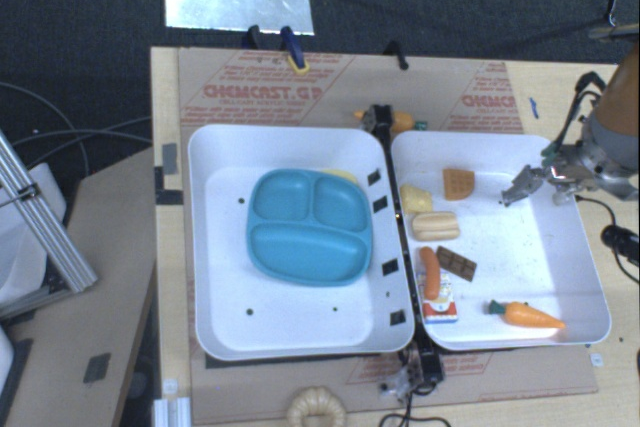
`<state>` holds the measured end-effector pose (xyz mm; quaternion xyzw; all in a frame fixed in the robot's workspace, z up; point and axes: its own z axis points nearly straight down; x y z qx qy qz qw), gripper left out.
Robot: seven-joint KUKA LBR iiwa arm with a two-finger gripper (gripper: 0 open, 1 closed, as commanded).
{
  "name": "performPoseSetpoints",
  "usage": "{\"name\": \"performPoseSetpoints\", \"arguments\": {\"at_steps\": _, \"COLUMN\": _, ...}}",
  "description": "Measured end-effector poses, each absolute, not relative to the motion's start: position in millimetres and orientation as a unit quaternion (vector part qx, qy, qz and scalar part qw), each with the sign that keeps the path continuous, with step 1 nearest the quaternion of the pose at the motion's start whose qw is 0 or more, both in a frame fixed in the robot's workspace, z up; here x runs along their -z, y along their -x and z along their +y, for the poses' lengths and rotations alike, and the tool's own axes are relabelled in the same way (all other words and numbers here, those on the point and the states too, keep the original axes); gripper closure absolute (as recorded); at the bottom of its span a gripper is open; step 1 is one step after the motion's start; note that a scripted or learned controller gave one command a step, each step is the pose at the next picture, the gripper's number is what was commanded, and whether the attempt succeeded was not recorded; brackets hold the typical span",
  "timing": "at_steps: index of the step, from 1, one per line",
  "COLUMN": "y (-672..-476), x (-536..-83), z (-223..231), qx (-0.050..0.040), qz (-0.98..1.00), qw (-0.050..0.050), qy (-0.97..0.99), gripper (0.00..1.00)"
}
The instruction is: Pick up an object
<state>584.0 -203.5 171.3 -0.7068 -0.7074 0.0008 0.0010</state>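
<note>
**End effector poised over right bin**

The end effector (537, 183) is seen spread apart and grasping nothing, apparently readied for a pick. A toy carrot (527, 315) lies below it, a cracker (459, 183) to its left, both left ungrasped.

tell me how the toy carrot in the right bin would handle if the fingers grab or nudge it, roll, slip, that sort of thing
The toy carrot lies on its side and looks round and tapered, so a nudge would probably roll it in a curve. Its surface looks smooth, so it may slip toward the narrow tip. It is likely stiff and light.
</note>
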Motion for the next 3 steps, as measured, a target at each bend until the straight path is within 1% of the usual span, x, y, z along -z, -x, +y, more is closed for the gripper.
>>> {"name": "performPoseSetpoints", "arguments": {"at_steps": 1, "y": -579.0, "x": -109.7, "z": -201.3, "qx": -0.0007, "qz": -0.708, "qw": 0.001, "qy": 0.707, "gripper": 0.0}}
{"name": "performPoseSetpoints", "arguments": {"at_steps": 2, "y": -579.4, "x": -83.3, "z": -200.7, "qx": -0.0002, "qz": -0.708, "qw": 0.0, "qy": 0.707, "gripper": 0.0}}
{"name": "performPoseSetpoints", "arguments": {"at_steps": 3, "y": -580.9, "x": -96.1, "z": -201.3, "qx": 0.0011, "qz": -0.707, "qw": -0.002, "qy": 0.707, "gripper": 1.0}}
